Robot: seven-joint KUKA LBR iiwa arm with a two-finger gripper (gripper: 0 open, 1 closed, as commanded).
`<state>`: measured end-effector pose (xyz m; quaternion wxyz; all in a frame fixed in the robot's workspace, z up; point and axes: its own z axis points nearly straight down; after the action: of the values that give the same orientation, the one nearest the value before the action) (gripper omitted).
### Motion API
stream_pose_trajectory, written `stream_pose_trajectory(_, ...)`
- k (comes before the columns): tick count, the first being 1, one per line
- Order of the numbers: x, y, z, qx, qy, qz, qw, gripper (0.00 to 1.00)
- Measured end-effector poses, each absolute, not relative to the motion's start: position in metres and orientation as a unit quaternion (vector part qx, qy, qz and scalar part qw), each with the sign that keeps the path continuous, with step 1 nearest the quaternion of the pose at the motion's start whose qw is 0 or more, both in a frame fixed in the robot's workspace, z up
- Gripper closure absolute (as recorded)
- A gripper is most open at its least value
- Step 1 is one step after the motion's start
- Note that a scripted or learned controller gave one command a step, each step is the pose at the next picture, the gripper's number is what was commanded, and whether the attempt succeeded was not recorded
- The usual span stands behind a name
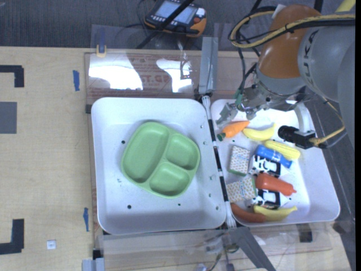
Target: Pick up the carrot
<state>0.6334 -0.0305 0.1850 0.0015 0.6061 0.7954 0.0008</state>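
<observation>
arm bent low over the right bin, wrist angled down-left.
gripper just above the carrot; finger state cannot be told; no grasp visible.

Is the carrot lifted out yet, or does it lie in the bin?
In the bin: the carrot lies in the right bin, beside the gripper.

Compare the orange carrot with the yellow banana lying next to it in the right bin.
The orange carrot tapers to a point and has a green end; the yellow banana is one colour, curved and blunt. The carrot lies nearer the divider between the bins, the banana further toward the bin's middle. The carrot sits just under the gripper; the banana lies off to its side. Both lie flat in the right bin.
</observation>
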Motion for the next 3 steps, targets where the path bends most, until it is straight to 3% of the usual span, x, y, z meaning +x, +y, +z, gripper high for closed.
stream_pose_trajectory(1,0.635,-0.030,0.196,0.605,0.796,0.0017,0.003,1.00)
stream_pose_trajectory(2,0.635,-0.030,0.195,0.605,0.796,0.0016,0.003,0.00)
stream_pose_trajectory(3,0.630,-0.064,0.185,0.608,0.794,-0.0002,0.000,0.00)
